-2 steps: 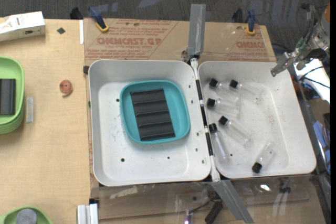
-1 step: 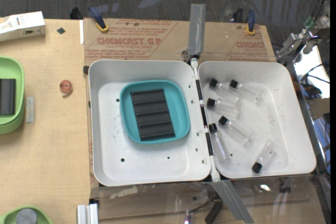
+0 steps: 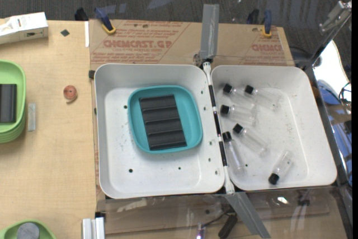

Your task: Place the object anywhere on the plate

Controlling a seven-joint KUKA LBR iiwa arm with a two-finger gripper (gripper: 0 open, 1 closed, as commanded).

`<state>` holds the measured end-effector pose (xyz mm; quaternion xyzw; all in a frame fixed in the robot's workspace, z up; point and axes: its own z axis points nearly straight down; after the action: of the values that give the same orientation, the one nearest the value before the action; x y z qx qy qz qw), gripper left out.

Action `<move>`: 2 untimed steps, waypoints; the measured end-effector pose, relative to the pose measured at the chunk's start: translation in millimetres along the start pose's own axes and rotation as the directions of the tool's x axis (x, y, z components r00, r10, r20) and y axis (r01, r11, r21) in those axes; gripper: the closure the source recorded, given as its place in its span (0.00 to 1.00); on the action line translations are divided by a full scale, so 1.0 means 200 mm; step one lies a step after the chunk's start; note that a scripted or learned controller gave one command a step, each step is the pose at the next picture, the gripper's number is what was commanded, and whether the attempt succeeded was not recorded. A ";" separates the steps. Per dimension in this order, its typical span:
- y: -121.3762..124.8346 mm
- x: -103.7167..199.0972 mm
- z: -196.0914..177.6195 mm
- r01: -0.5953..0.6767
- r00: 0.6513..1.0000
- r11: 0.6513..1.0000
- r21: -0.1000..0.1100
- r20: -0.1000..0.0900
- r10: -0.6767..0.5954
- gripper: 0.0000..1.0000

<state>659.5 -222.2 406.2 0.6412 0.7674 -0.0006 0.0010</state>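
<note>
Clear plastic vials with black caps (image 3: 244, 135) lie right of the square teal plate (image 3: 165, 118); picking an isolated one looks wisest.

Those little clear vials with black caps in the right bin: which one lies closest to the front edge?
The vial in the right bin's front right corner, its black cap pointing toward the front wall. It lies apart; the others cluster along the left side.

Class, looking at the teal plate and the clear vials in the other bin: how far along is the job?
Done: nothing visible yet. The teal plate in the left bin carries only its dark ridged insert, no vial. In hand: nothing. Left: all of it. The black-capped clear vials lie scattered in the right bin; one must be picked and set on the plate.
</note>
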 end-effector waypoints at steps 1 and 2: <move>0.00 0.00 -0.18 0.273 0.962 0.962 -0.001 0.001 -0.273 0.00; 0.00 0.00 -0.18 0.274 0.962 0.962 -0.001 0.001 -0.274 0.00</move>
<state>660.0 -221.5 441.5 0.5290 0.8486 -0.0005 0.0014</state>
